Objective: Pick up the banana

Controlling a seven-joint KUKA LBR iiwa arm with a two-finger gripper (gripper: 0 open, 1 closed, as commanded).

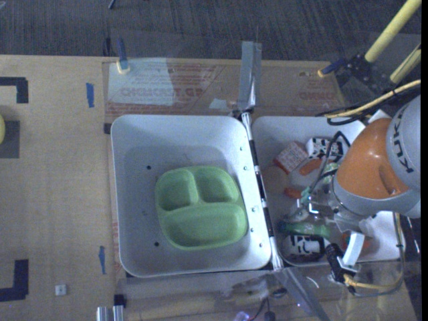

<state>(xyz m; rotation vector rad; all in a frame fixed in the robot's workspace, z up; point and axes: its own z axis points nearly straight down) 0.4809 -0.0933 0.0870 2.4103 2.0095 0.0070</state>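
Note:
My gripper (309, 211) hangs low inside the right bin (267, 134), under the grey wrist and the orange band (364, 162) of the arm. It sits among small cluttered items. A green stick-like piece (302, 227) lies just below it and a small orange piece (293, 192) just to its left. The arm covers much of the right bin's contents. No yellow fruit can be made out among the uncovered items.
The left bin (134, 146) holds a green divided plate (199, 206). In the right bin lie a red-and-white packet (291, 156), a black-and-white patterned item (324, 146) and a dark can-like item (306, 245). A metal divider (257, 179) separates the bins.

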